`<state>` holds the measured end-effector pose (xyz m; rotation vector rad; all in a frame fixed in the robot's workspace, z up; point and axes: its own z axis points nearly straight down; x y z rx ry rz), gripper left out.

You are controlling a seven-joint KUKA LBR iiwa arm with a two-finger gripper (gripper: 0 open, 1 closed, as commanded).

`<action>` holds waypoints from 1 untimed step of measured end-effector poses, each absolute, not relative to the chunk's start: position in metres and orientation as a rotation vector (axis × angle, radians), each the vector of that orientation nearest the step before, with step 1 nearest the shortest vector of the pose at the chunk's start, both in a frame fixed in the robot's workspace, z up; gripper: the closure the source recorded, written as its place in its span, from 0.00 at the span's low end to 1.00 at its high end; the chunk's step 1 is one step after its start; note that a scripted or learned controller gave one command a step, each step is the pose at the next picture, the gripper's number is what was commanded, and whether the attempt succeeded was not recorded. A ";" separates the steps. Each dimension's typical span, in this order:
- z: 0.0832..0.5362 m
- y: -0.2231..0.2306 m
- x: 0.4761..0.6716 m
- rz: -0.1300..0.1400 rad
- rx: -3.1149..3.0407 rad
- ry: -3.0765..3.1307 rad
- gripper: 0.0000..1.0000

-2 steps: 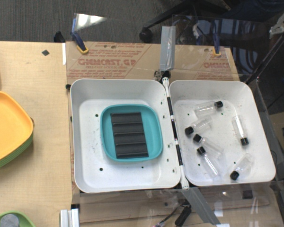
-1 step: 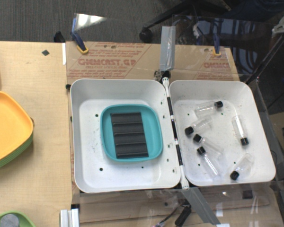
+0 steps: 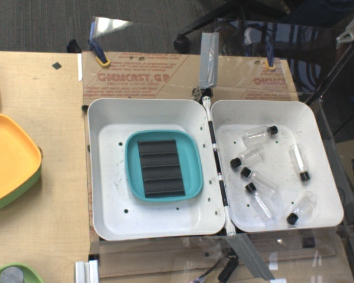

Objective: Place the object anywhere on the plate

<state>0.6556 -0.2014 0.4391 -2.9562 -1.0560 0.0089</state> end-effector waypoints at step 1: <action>0.439 -0.211 0.654 0.007 -3.002 -0.919 0.00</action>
